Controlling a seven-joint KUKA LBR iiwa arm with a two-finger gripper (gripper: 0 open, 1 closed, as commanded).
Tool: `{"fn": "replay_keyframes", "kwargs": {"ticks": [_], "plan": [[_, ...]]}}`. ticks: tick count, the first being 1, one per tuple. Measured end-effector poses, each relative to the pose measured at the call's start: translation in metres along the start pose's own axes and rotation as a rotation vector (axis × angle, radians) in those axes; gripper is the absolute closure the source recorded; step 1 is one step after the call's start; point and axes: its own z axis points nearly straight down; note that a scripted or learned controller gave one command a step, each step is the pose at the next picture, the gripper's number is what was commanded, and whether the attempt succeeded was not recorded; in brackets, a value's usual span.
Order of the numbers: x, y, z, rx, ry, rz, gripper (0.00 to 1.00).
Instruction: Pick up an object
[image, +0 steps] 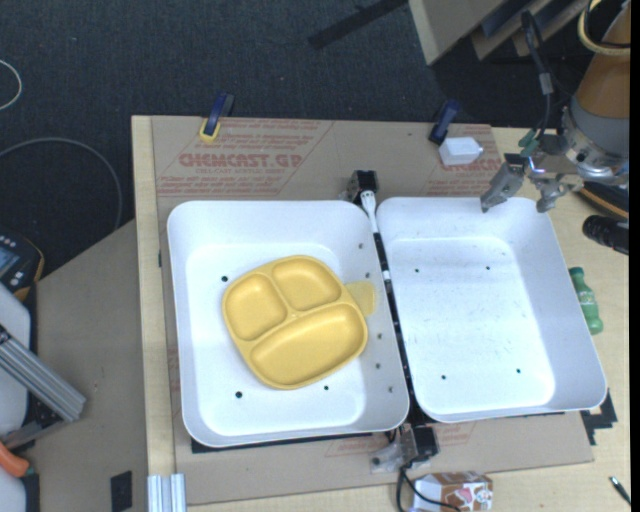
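Jaws (521, 194) spread wide, holding nothing.

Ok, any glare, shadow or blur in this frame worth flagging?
Camera view: even, soft lighting; the yellow tray is sharp with mild sheen, the left bin slightly washed out along its wall, and the gripper at the right bin's far edge looks a little soft.

A yellow tray (293, 321) of smooth, slightly glossy plastic is seen in the bin (190, 250) far left of the gripper (522, 196). Both bins are of white, matt-looking plastic; the one (560, 330) just below the gripper is finely speckled. The bench (300, 160) beneath is covered with printed brown paper.
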Motion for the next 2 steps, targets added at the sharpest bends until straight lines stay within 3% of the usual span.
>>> {"fn": "replay_keyframes", "kwargs": {"ticks": [1, 2], "plan": [[0.043, -0.040, -0.136, -0.016, -0.002, -0.005, 0.00], [0.123, -0.064, -0.232, -0.016, 0.001, -0.011, 0.00]]}}
